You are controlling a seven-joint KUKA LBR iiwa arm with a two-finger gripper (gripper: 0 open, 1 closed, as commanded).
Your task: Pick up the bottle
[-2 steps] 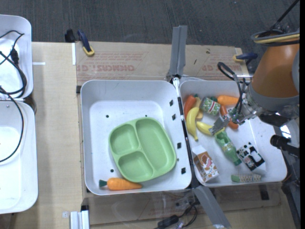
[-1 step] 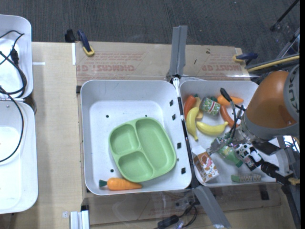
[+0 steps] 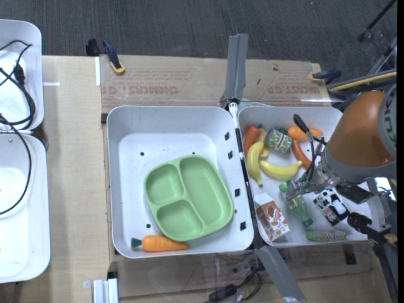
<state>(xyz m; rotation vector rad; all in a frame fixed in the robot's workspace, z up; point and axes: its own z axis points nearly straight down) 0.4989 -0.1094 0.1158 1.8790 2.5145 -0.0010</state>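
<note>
A small green bottle [image 3: 302,211] lies in the right bin [image 3: 283,113], near its middle and just right of a small carton. My gripper [image 3: 295,192] is low in that bin, right over the bottle's upper end, and it hides part of the bottle. The grey arm with its orange band [image 3: 356,131] reaches in from the right above the bin.
The right bin also holds two bananas [image 3: 268,164], orange carrots [image 3: 303,145], a green can [image 3: 279,140], a carton [image 3: 273,220] and a greenish corn-like piece [image 3: 326,235]. The left bin [image 3: 123,169] holds a green divided plate [image 3: 187,197] and a carrot [image 3: 159,243].
</note>
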